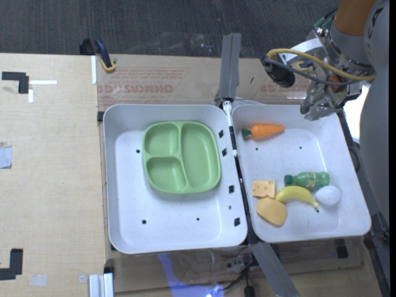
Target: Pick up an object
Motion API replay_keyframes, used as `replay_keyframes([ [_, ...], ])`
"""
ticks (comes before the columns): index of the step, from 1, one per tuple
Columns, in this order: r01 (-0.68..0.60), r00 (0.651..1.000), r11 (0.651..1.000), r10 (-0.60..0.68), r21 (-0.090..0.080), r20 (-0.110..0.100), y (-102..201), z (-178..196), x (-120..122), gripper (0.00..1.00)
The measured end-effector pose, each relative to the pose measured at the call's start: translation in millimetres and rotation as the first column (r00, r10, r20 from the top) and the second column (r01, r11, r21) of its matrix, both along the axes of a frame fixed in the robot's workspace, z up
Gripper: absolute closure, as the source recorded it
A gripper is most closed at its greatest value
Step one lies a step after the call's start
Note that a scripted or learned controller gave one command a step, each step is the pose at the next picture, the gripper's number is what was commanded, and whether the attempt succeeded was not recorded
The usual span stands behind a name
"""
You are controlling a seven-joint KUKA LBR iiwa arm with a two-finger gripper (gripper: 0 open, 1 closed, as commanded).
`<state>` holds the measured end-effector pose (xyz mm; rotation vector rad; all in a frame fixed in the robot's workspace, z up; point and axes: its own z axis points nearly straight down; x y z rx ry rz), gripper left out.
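**Objects lay in the right bin, gripper above its far corner**

Objects for picking sat in the right bin [356, 184], 6 in all. A carrot [265, 131] lay near the bin's far left corner, its green tip pointing toward the divider between the 2 bins. Toward the near side, a green bottle [307, 179] lay on its side, with a banana [298, 195] just in front of it and a white egg [328, 195] touching the banana's right end. A slice of holed cheese [263, 189] lay left of the banana, and a tan, rounded piece [272, 212] rested just below the cheese, against the banana's left end.

The left bin [124, 221] held 1 green plate [182, 157] with 3 compartments, set toward the far side and slightly tilted in its placing.

The gripper [318, 108] hung over the far right corner of the right bin, well apart from the carrot and from the group near the front. Nothing showed between its fingers; how wide they stood could not be told from this angle. Yellow and black cables [297, 60] looped from the wrist, below the orange band [359, 8] of the arm.
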<state>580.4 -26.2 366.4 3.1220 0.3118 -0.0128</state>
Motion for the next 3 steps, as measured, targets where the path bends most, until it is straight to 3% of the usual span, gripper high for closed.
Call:
replay_keyframes([
  [1,-0.01,1.0,1.0,0.01,0.003,-0.004,-5.8,-174.2,-71.5,1.0],
  [2,-0.002,1.0,1.0,0.002,0.005,-0.004,-105.1,-206.6,-54.9,1.0],
  [3,-0.006,1.0,1.0,0.006,0.005,-0.014,-105.5,-202.2,-55.2,1.0],
])
